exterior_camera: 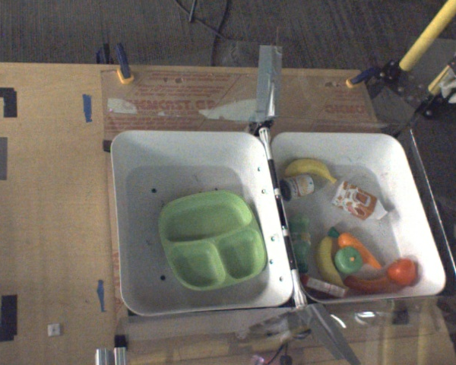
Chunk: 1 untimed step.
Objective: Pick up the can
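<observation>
White right bin point(410, 175) | can point(299, 186) on its side at 10 o'clock, touching banana point(310, 167) | step: pre-approach, nothing grasped | gripper state: cannot tell | next: descend over can, clear of divider wall and juice carton point(357, 201)

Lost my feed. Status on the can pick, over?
Can on its side in right bin, by the left wall, not yet picked. Banana close behind it. Carton to its right, apart.

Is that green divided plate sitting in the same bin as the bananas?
No, the green divided plate lies in the left bin, while the bananas lie with the other toy food in the right bin.
</observation>
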Each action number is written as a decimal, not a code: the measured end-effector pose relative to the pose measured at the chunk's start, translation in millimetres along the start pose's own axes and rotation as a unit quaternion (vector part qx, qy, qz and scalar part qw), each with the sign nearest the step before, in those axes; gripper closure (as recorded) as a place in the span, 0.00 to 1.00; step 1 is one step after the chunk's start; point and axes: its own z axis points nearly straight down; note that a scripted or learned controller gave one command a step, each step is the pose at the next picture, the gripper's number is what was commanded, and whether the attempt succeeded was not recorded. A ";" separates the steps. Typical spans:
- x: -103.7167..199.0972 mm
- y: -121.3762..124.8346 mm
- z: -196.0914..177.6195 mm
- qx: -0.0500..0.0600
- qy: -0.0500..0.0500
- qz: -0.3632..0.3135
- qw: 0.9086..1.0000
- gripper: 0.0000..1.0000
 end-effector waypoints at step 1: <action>-0.4 49.0 -7.8 -0.002 0.000 -0.107 0.994 1.00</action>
